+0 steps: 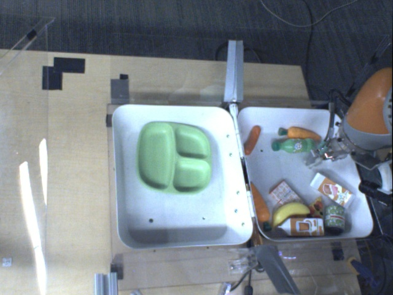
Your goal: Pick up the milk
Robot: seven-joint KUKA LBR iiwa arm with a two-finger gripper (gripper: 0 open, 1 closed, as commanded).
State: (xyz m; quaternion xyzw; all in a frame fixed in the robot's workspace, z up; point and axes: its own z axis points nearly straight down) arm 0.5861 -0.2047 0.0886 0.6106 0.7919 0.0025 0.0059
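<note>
The milk [331, 191] is a small white carton with a red and orange label. It lies tilted in the right bin [268, 165], near that bin's right wall. My gripper [325, 153] hangs over the bin's upper right part, a little above and to the left of the milk. It is just right of a green bottle [293, 145]. Nothing shows held in it. The orange band of the arm [371, 112] sits above it at the view's right edge.
Around the milk lie a dark can [334, 217], an orange juice box [302, 227], a banana [290, 212] and a patterned packet [284, 193]. Carrots [303, 133] [261, 204] and a red sausage [252, 139] lie further off. The left bin [129, 220] holds a green divided plate [175, 157].
</note>
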